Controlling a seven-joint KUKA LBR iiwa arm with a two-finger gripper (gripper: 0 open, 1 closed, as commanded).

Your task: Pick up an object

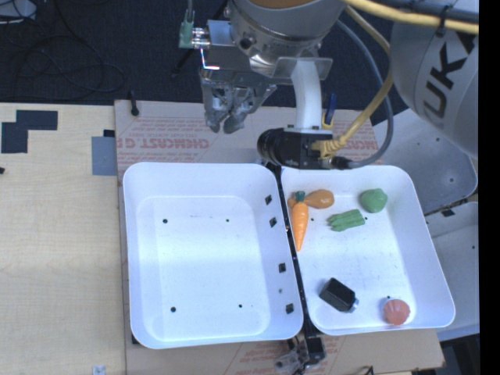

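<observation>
So the grey two-finger gripper (228, 119) hung high behind the white plastic left bin (148, 209), fingers pinched nearly together around nothing. Everything grabbable lay in the white right bin (422, 233): a tapered orange toy carrot (299, 223), a ridged green pod (346, 220), a boxy matte black block (337, 294). I'd have gone for the block, since flat sides grip easiest.

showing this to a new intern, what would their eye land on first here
First the big grey arm hanging over the top of the view, its gripper above the bench behind the left bin. Next the small bright toys in the right bin: an orange carrot by the divider, two green pieces near the back, a black block and a reddish ball at the front.
</observation>
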